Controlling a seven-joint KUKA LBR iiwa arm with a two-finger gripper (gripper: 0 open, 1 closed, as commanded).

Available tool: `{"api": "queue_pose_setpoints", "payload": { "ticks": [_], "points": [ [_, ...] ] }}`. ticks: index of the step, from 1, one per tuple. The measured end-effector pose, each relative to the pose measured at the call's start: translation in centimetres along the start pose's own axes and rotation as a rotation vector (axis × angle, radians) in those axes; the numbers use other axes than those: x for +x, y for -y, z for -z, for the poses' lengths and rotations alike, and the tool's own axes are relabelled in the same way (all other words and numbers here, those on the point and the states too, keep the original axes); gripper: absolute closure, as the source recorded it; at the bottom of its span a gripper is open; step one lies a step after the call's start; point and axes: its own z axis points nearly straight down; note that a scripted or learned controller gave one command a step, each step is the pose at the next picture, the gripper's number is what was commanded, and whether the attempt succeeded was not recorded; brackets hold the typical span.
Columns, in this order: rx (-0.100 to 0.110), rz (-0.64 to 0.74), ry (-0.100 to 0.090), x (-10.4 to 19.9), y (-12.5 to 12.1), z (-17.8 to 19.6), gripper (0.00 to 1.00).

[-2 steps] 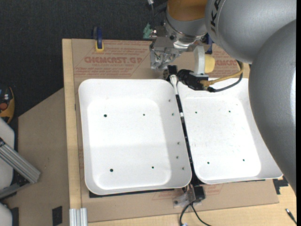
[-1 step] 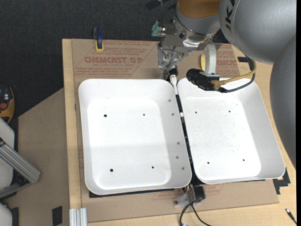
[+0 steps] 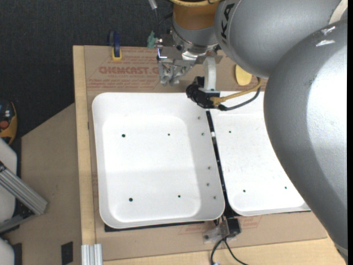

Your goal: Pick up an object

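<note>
Because I could spot nothing to pick in the left bin [image 3: 105, 148] below it, my tool [image 3: 172, 73] hung over the counter [image 3: 132, 70] beyond that bin's far rim, grip unreadable.

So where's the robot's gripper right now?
The gripper sits near the top middle of the camera view, above the brown board just behind the left bin's far edge.

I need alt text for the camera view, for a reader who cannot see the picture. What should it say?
A large grey robot arm with an orange band reaches in from the right, its tool above the brown board just beyond the far edge of the left white bin. A second white bin lies beside it, partly covered by the arm.
</note>
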Motion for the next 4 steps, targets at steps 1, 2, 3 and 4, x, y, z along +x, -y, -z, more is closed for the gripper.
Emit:
{"api": "queue_pose_setpoints", "payload": {
  "ticks": [1,2,3,4],
  "points": [
    [-0.012,-0.007,0.001,-3.9,-0.1,5.8,1.0],
    [0.005,0.002,0.0,3.1,0.1,-0.4,1.0],
    [-0.012,-0.005,0.0,0.8,-0.1,5.2,1.0],
    [0.005,0.001,0.001,6.5,0.1,-1.8,1.0]
  ]
}}
